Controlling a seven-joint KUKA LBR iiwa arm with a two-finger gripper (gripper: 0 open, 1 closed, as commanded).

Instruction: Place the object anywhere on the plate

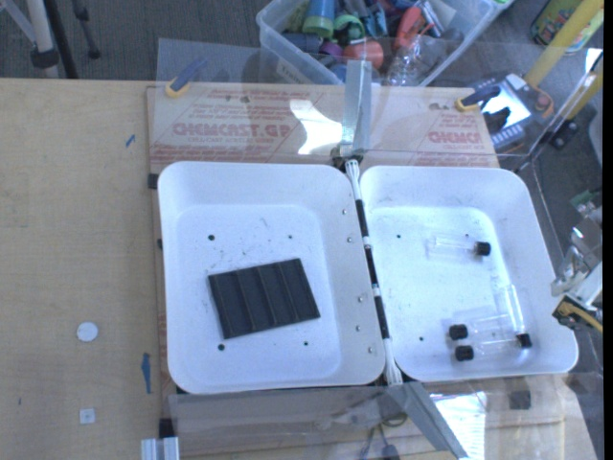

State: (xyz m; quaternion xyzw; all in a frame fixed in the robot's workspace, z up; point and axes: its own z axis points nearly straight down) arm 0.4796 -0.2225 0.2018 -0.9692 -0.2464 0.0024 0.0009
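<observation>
Two white bins (182, 195); dark grey ribbed plate (263, 298) in left bin; clear vials (458, 248) with black caps in right; tan wooden bench (67, 209); bright mixed toys in clear tub (383, 17).

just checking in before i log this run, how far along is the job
Nothing looks done yet: the dark ribbed plate in the left bin carries nothing. Nothing is in hand; the arm sits at the right bin's edge. Left: all clear vials with black caps, and, lie in the right bin.
</observation>
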